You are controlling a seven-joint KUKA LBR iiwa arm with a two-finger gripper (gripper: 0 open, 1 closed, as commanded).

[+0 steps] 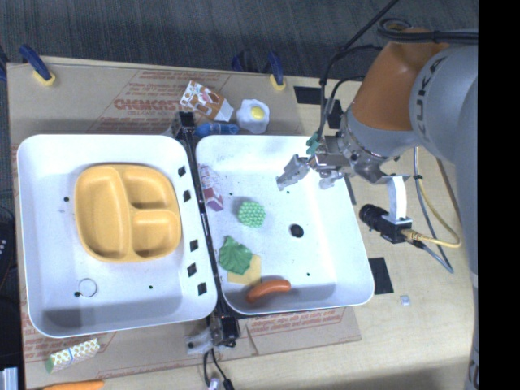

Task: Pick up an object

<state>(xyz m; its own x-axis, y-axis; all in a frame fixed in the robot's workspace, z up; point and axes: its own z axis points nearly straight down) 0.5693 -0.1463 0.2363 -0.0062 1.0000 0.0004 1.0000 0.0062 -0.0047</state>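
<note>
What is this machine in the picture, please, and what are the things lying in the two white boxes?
It is a robot arm, grey with an orange band, reaching in from the right. One camera looks down on the bench from above, at a slant. At the arm's tip is its gripper, whose jaws stand apart with nothing between them, above the right bin. That bin holds a green bumpy ball, a green leaf-shaped toy on a yellow piece, an orange sausage-shaped toy, and a small packet by its left wall. The left bin holds a yellow divided tray. The robot's job is to pick up an object.
</note>
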